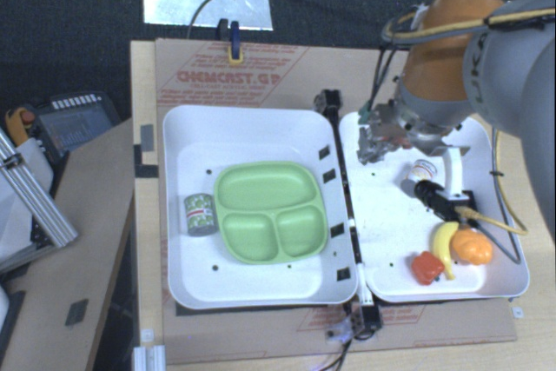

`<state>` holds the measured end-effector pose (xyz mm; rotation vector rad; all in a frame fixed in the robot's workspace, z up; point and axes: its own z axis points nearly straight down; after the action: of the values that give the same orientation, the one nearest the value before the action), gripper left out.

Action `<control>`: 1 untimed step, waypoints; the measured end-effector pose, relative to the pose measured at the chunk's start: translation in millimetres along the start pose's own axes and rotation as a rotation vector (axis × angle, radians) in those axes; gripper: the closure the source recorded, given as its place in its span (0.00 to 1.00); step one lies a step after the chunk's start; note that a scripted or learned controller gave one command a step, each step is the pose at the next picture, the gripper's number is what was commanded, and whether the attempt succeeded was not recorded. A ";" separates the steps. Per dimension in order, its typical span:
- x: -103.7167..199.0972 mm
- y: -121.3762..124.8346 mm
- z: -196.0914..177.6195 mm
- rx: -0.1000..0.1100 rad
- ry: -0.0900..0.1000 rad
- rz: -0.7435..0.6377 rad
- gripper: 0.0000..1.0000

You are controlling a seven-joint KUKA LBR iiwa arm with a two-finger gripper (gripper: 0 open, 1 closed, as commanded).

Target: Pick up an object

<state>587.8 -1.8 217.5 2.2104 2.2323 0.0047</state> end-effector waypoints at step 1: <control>46.0 28.6 2.0 -0.002 0.000 0.001 1.00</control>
<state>615.9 44.5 215.6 2.2102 2.2301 0.0067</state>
